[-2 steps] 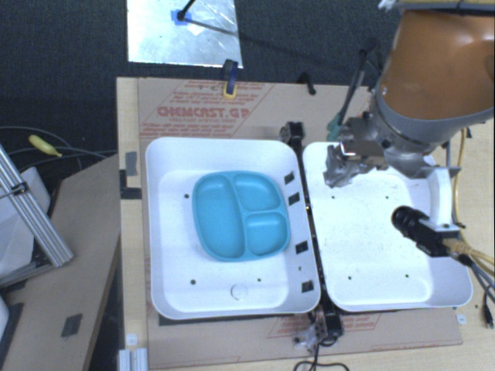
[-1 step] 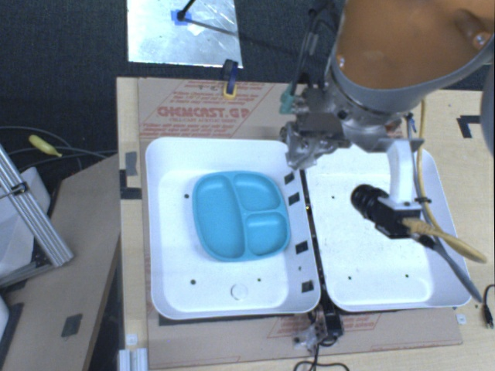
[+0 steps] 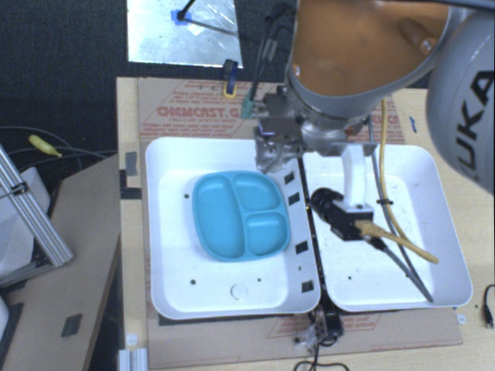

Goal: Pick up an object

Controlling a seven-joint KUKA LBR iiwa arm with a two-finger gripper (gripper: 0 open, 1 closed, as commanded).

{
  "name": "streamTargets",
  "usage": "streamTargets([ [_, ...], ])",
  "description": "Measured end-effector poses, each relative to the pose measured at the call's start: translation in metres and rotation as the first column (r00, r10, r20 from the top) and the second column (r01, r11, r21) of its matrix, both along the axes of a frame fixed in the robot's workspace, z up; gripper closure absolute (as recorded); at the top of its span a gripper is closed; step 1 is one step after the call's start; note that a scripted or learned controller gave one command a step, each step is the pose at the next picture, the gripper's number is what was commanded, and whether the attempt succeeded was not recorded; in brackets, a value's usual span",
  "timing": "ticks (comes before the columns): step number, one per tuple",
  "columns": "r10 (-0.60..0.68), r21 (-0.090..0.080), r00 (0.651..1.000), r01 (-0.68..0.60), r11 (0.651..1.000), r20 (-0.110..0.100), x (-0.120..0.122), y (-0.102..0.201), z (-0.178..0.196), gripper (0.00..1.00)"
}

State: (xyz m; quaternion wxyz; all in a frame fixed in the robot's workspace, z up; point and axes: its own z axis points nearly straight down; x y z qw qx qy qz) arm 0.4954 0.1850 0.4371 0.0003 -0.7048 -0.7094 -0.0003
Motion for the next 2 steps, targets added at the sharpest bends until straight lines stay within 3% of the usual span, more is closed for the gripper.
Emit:
streamTargets([
  [1,-0.009,0.003,1.000,0.009,1.000,0.012,-0.009,-0.048,0.091,1.00],
  [2,-0.002,-0.004,1.000,0.002,1.000,-0.011,-0.001,-0.015,-0.054,1.00],
])
